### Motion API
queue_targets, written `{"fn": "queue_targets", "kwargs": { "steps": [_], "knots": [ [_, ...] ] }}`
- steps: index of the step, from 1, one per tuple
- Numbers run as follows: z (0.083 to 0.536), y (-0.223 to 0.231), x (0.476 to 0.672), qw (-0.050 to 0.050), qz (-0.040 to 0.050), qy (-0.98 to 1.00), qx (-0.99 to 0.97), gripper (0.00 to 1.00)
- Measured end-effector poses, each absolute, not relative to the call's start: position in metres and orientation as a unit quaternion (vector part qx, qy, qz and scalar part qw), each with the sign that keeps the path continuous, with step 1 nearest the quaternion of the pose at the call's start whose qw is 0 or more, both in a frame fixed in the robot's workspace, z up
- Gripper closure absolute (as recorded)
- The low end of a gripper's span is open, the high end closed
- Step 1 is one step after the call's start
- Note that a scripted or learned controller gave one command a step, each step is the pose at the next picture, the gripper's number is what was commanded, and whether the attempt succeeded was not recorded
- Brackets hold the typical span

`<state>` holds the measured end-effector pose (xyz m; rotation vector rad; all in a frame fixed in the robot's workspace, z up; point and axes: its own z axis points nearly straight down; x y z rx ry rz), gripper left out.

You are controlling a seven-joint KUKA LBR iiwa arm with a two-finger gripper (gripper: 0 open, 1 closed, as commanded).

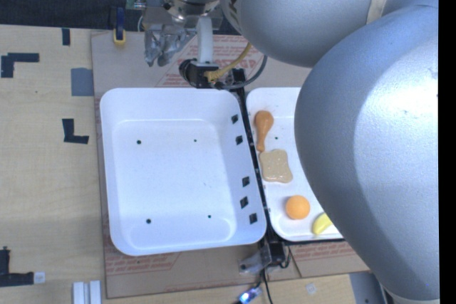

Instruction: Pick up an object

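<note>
Camera view has the tool raised beyond the left bin, whether spread I cannot tell, while the drumstick, toast and orange ball wait in the right bin for picking.

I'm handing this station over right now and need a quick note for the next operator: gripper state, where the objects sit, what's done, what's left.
Gripper: hanging above the bench behind the left bin, nothing between its fingers.
Objects: orange drumstick-shaped piece, tan slice, orange ball and yellow piece all lie in the right bin.
Done: no pick yet.
Left: bring the gripper over the right bin, grasp one object, lift it.
</note>
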<state>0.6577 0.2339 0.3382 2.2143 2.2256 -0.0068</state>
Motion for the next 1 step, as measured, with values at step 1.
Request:
{"fn": "queue_targets", "kwargs": {
  "steps": [1],
  "knots": [
    [0.3477, 0.2344, 0.6575, 0.001, -0.0031, 0.709, 0.705, 1.0]
  ]
}}
